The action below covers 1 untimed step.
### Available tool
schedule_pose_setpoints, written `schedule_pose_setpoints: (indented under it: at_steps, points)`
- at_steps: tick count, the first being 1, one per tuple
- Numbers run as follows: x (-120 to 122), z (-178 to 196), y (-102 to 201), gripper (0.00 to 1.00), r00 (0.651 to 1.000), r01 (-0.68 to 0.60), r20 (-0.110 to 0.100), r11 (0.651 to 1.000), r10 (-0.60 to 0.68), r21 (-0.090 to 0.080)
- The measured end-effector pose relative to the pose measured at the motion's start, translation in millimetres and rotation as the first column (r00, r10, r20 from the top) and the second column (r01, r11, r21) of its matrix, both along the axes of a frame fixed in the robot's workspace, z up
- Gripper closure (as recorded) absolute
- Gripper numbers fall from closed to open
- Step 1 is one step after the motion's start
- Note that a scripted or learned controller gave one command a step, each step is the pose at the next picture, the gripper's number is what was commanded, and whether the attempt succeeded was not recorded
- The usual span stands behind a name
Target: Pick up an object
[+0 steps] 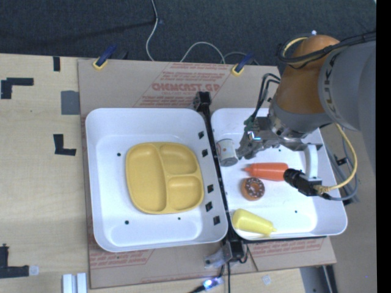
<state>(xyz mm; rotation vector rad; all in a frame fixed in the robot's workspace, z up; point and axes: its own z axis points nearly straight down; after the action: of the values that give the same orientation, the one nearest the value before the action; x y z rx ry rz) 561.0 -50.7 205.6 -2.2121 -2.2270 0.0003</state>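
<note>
The right bin holds an orange carrot, a brown sprinkled donut, a yellow cone-shaped piece and a small grey cylinder by its left wall. My gripper hangs over the bin's upper middle, just above the carrot and right of the cylinder. Nothing shows between its fingers.
The left bin holds a yellow divided tray. A black divider runs between the bins. The arm's grey body and orange band cover the right bin's upper right, with cables looping along its right side.
</note>
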Motion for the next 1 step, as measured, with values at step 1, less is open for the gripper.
schedule_pose_setpoints:
  at_steps: [1]
  points:
    - [9.3, -6.9, 54.9, 1.00, 1.000, -0.001, 0.000, 1.000, 0.001, 0.000]
